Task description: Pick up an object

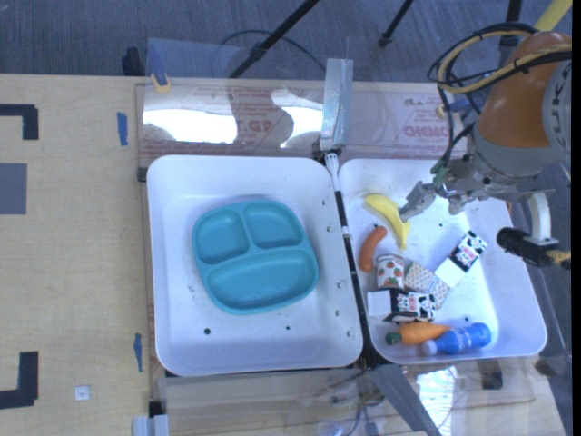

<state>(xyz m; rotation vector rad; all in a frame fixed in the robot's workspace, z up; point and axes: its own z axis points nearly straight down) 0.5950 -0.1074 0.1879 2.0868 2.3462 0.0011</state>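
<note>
My gripper hangs over the back of the right bin, its fingers spread open with nothing between them. A yellow banana lies just below and to the left of the left finger. An orange sausage lies next to the banana. Toward the bin's front are a small printed cup, a cow-patterned carton, a white and black box, a carrot and a blue bottle.
The left bin holds a teal divided plate. A metal divider stands at the back between the bins. The arm's orange band and cables sit above the right bin's back corner.
</note>
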